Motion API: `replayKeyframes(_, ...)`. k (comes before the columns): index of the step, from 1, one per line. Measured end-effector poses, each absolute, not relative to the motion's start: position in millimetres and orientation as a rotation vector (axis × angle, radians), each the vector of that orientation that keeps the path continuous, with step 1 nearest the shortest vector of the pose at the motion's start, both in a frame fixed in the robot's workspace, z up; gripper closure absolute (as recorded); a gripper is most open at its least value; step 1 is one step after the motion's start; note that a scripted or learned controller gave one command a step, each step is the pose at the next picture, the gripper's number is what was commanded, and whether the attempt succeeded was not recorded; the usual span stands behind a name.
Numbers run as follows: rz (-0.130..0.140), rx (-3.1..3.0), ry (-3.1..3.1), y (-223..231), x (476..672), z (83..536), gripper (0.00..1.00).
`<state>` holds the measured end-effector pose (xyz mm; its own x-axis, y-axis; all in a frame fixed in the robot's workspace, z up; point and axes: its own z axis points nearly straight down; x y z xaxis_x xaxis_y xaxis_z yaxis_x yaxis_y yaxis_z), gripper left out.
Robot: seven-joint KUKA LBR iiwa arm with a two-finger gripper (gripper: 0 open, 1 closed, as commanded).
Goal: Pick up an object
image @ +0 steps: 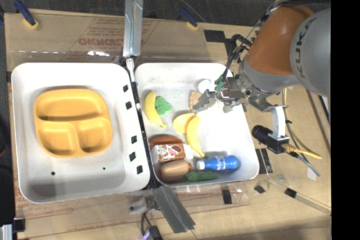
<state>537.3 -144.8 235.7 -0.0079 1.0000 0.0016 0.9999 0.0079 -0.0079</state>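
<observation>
The right bin [236,73] holds several toy items. A yellow banana [149,108] lies beside a green knobbly piece [163,105] at its left. Two more yellow banana pieces [190,127] lie in the middle. Along the front are a blue bottle [219,163], a brown bun [173,168], a brown packet [169,151] and a green pod [201,176]. My gripper [200,100] hangs low over the bin's upper middle, just above the banana pieces and beside a small white object [203,86]. Nothing shows in its grasp.
The left bin [22,177] bears a yellow divided tray [73,121]. A metal bar [133,25] stands at the back, above the wall between the bins. The arm's orange band [275,42] and cables [292,146] overhang the right bin's right rim.
</observation>
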Motion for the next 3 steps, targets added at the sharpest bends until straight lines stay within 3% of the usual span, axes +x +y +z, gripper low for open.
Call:
replayKeyframes(1,0.006,-2.17,-2.263,-116,502.3,128,0.0)
replayKeyframes(2,0.005,-2.394,-2.026,-128,559.9,90,0.0)
replayKeyframes(3,0.011,-2.39,-2.025,-129,559.9,96,1.0)
